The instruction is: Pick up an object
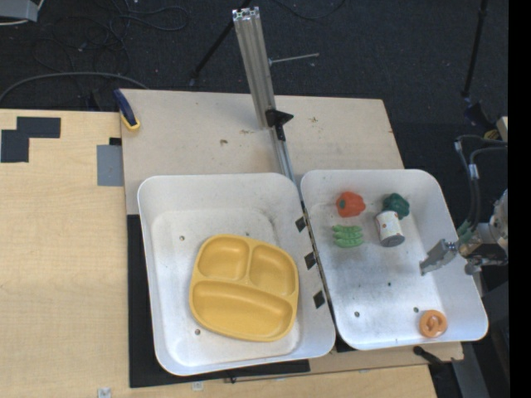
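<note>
We've got the gripper at the right bin's right edge, holding nothing; can't tell jaw gap. Can, tomato etc. sit nearby, likely next targets.

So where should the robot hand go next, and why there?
Probably a short move left and up, toward the white can. The hand sits at the right bin's right edge with nothing between its fingers, and the can is the nearest toy.
</note>
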Action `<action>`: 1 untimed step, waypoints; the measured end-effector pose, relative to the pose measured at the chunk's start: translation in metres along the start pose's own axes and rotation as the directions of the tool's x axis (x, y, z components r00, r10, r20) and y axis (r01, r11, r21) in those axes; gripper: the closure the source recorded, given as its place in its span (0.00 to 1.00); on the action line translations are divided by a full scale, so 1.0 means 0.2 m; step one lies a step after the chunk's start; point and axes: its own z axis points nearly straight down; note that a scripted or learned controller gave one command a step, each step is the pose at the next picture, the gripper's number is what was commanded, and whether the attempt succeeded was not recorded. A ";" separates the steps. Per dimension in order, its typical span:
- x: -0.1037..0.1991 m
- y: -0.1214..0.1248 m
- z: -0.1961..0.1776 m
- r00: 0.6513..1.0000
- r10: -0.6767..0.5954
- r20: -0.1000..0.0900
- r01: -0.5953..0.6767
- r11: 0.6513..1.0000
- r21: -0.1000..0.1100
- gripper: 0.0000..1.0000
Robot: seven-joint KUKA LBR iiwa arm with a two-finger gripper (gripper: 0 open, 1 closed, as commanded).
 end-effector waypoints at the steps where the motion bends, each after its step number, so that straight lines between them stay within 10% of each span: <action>1: 0.00 0.01 -0.03 1.000 -0.002 0.003 0.003 1.000 -0.011 0.00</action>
